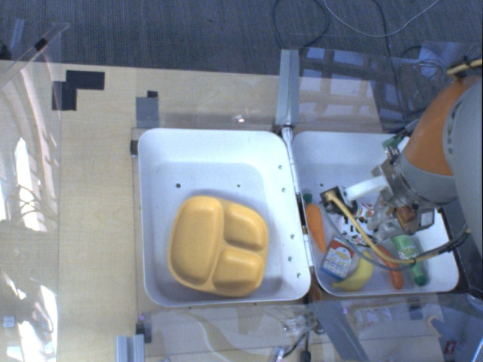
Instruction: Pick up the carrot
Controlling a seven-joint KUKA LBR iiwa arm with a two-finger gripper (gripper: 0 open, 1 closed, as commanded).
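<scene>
Pale wood bench; black tape mark near far left corner. Dark grey carpet floor beyond far edge, with black cables looping over it. Two white bins side by side. Left bin holds yellow divided plate. Carrot lies lengthwise along left wall of right bin, with carton and yellow fruit toward near edge. Arm enters over the right bin's right edge. End effector is over middle of right bin, apart from carrot; cannot tell whether spread or pressed together.

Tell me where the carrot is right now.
In the camera view, the carrot lies in the right bin, lengthwise along its left wall, just above the small blue-and-white carton.
</scene>
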